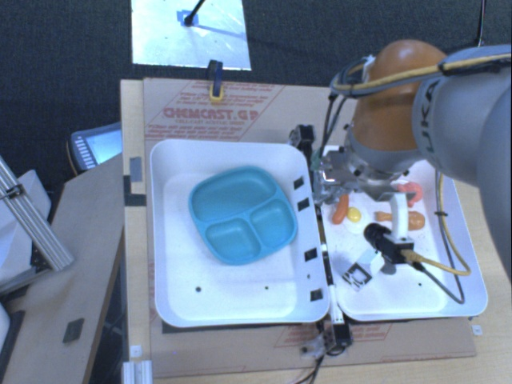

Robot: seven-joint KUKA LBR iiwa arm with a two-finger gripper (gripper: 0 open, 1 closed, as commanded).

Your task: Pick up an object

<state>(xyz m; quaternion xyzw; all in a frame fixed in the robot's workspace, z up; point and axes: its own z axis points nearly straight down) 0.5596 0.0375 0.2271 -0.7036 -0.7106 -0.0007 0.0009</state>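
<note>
View from above the bench. The blue divided plate (242, 214) lies in the left bin (172, 290) and serves as the reference here. The right bin (448, 298), just right of the plate's bin, holds the candidates for picking, all small and loose. An orange carrot-like piece (342, 208) lies nearest the plate, just past the wall between the bins. A second orange piece (402, 219) lies farther right, and a pink curved piece (413, 190) lies farthest from the plate. The arm (460, 110) reaches in from the side away from the plate. Its gripper (364, 184) sits low over this cluster, between the carrot-like piece and the pink one. From where I stand, the wrist hides the working end, so I cannot tell whether the gripper is open or closed, and nothing is visibly held. Progress, as judged: the approach to the objects looks made, while the grasp and the lift appear not yet done, since every piece rests on the bin floor.
</note>
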